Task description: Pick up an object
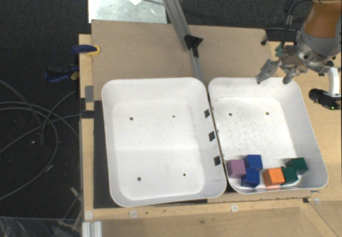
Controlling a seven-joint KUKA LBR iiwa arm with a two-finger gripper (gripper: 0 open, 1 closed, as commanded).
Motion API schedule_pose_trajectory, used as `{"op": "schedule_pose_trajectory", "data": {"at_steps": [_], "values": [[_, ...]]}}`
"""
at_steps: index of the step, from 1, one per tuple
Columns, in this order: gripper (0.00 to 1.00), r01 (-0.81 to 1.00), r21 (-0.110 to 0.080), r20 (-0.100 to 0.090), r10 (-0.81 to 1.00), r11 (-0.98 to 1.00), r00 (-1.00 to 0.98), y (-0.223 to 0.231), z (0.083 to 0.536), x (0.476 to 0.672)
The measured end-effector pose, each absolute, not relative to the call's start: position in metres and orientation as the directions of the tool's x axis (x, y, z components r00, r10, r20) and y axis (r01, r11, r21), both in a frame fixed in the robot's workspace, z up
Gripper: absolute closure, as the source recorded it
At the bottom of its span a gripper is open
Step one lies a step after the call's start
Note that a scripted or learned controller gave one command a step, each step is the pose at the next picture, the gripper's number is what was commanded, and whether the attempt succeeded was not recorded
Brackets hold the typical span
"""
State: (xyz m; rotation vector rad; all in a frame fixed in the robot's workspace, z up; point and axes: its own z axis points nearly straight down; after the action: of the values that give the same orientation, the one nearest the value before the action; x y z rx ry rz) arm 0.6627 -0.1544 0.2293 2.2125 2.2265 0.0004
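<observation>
Far to the left of the tool, 2 clamps (72, 62) are seen at the edge of the tabletop (144, 49). The left bin (115, 140) is placed well to the left of the tool and lower in the view. The right bin (251, 124) lies just below the tool. The blocks are gathered at its near edge, well apart from the tool: purple block (236, 167), 2 blue blocks (251, 169), orange block (274, 176), 2 green blocks (293, 170). The tool (277, 72) is held over the far rim of this bin, its fingers spread wide, with nothing between them.
</observation>
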Motion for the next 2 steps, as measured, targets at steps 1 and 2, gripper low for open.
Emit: {"op": "schedule_pose_trajectory", "data": {"at_steps": [1,2], "values": [[0.00,1.000,-0.006,0.000,1.000,-0.002,0.002,-0.192,0.133,0.624],[0.00,1.000,-0.005,0.002,1.000,-0.001,0.001,-0.191,0.088,0.571]]}}
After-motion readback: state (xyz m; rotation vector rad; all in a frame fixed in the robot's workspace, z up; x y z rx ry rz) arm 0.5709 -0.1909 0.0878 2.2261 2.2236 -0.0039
